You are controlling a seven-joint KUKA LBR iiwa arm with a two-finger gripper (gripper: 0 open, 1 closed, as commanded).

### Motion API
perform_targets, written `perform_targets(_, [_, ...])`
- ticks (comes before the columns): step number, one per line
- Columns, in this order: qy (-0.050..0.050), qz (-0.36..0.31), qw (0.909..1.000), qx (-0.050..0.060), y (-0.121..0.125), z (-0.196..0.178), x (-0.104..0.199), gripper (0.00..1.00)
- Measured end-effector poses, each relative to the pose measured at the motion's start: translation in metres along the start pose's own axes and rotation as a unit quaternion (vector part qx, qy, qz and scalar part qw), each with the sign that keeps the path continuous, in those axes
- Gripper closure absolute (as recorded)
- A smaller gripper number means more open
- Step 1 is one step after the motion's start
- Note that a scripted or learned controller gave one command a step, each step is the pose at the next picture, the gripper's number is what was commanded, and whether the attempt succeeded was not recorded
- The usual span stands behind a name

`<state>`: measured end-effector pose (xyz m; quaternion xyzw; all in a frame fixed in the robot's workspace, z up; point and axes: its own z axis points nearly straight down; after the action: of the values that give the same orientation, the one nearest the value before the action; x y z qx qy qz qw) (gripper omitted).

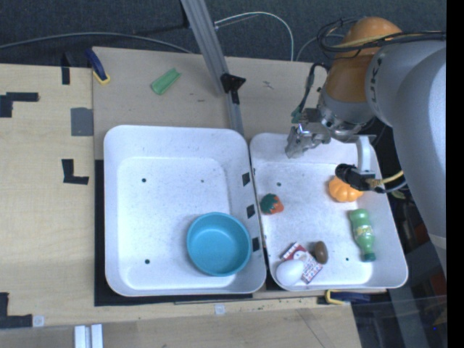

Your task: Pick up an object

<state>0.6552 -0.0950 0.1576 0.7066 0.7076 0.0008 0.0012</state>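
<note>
Right white bin [391, 263]: small round orange-and-green toy [272, 204] at left-centre (loose). Grey two-finger gripper [296, 149] above the bin's upper edge; fingers' opening cannot be told, nothing visibly held.

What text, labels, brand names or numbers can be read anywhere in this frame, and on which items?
No text can be read.
Green bottle, right bin: a pale label band, too small and blurred to read.
Red-and-white packet, front of right bin: printed pattern, with no lettering that can be made out.
Blue bowl, left bin: no markings visible.
</note>
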Motion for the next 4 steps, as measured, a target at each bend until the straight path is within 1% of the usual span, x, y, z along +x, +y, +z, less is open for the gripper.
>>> perform_targets(1, [0.0,0.0,1.0,-0.001,0.006,-0.062,0.001,1.0])
perform_targets(2, [0.001,0.0,1.0,0.001,0.007,-0.068,0.001,1.0])
perform_targets(3, [0.001,-0.002,1.0,0.002,-0.008,-0.075,0.048,1.0])
perform_targets(4, [0.001,-0.003,1.0,0.003,-0.013,-0.064,0.107,1.0])
